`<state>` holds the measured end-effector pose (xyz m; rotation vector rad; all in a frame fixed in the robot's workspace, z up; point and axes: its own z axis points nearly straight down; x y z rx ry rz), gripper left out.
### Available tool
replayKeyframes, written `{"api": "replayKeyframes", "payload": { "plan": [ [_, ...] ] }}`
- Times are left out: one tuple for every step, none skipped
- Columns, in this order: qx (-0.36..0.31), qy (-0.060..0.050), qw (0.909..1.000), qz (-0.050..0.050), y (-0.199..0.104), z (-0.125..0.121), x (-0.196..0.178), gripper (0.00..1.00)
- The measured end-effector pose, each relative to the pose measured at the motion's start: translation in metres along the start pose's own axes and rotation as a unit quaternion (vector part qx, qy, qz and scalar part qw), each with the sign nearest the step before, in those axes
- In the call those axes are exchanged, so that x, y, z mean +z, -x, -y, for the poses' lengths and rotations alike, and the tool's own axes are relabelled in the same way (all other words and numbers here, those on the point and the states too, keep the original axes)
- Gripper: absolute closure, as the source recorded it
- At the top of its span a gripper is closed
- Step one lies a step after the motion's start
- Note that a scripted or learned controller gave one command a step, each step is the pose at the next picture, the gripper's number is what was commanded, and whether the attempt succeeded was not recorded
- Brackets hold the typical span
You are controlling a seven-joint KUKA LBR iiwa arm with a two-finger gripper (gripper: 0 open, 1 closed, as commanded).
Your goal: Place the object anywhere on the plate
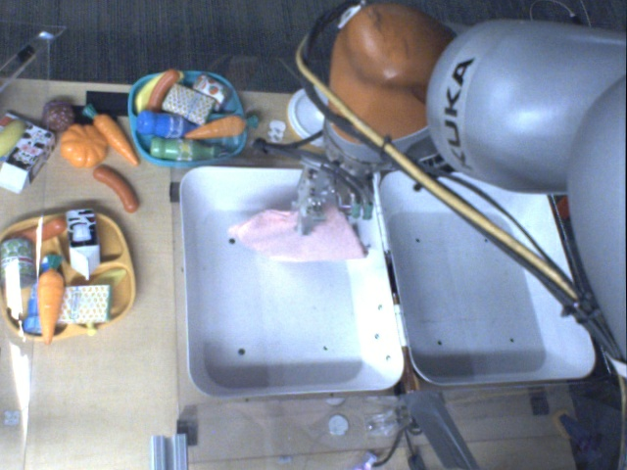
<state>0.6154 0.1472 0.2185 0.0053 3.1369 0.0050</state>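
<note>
Camera view: gripper (328, 204) over pink cloth (299, 236), left bin's (211, 292) twelve o'clock.
Finger spread: cannot tell.
Handling: probably soft, light; pinch a raised fold.

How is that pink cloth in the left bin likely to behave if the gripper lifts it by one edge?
The pink cloth lies flat and rumpled on the left bin, so it is probably limp and would drape from the gripper. It looks thin, likely light. Unlikely to roll or tip.

Wooden bench (147, 360) (pale) before dark carpet (196, 18)
</note>
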Motion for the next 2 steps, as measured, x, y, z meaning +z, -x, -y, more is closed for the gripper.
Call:
{"api": "replayKeyframes", "payload": {
  "plan": [
    [-0.002,0.0,1.0,0.0,0.0004,-0.0522,-0.0041,1.0],
    [-0.002,0.0,1.0,0.0,0.0006,-0.052,-0.0044,0.0]
  ]
}}
